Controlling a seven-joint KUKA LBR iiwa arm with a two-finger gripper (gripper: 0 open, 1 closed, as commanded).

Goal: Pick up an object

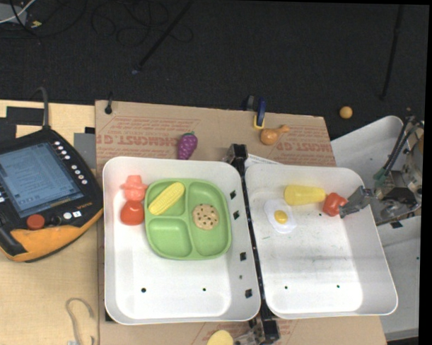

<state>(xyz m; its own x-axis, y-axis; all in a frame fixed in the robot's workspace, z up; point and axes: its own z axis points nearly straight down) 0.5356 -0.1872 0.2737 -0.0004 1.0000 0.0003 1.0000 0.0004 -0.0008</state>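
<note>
My gripper (pixel 358 200) sits at the right edge of the right bin (pixel 367 294), its dark metal fingers reaching leftward toward a small red rounded piece (pixel 334 203). Whether the fingers are spread or closed I cannot tell; the red piece lies just beside the tips, and I see nothing between them.

The red piece looks like smooth glossy plastic, blunt and squat. Just left of it lies a yellow plastic piece (pixel 304 195), oblong with rounded ends, its long axis running left to right and its right end close to the red piece. Nearer and further left lies a toy fried egg (pixel 280 217), flat, white and wavy-edged with a domed yellow yolk. The right bin's white floor is scuffed with grey marks.

In the left bin (pixel 169 301) a green three-part plate (pixel 177 239) of smooth plastic holds a ribbed yellow corn cob (pixel 165 197) in its far left compartment, tilted so its long axis runs from near left to far right, and a round speckled cookie (pixel 206 217) in its far right compartment. Left of the plate a pink piece (pixel 133 188) stands just beyond a red cup-like piece (pixel 132 213).

On the cardboard (pixel 210 129) behind the bins lie a bumpy purple grape bunch (pixel 186 145) and an orange pear-shaped toy (pixel 272 134).
</note>
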